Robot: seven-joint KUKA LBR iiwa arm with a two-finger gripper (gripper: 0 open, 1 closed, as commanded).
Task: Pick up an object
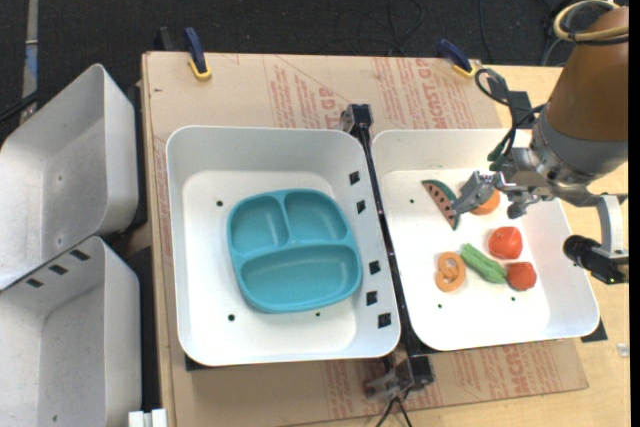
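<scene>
Cardboard-brown, the worktop [270, 90] carries two shallow white bins side by side. Farthest left, off the worktop, two spare white bins [60, 205] are stacked at a slant. The left bin [200, 155] holds a teal divided plate [293, 250] with three compartments, nothing in them.

Across the black divider, the right bin [560, 315] holds the toy food. At its back lies a watermelon slice [438, 195], dark rind up. Nearer the front sits an orange ring-shaped piece [450, 272], with a green pod or pickle [483, 263] just beside it. Right of that come a red tomato-like piece [506, 241] and a second red piece [521, 275], which touches or nearly touches the green one.

The claw [478, 195] hangs low over the back of this bin, just right of the watermelon slice, with an orange round piece [487, 203] directly under or behind it. The grey arm [590, 105] with its orange band enters from the right.

By my reading, the step in hand is the approach or the closing on that orange piece. The next move calls for a clean closing on it and a straight lift, without nudging the watermelon slice alongside.

The dark fingers blur into the orange piece, so I cannot tell whether the claw is spread or pinching, nor whether it touches the piece. Much of that piece is hidden. The arm is cut off at the right edge.
</scene>
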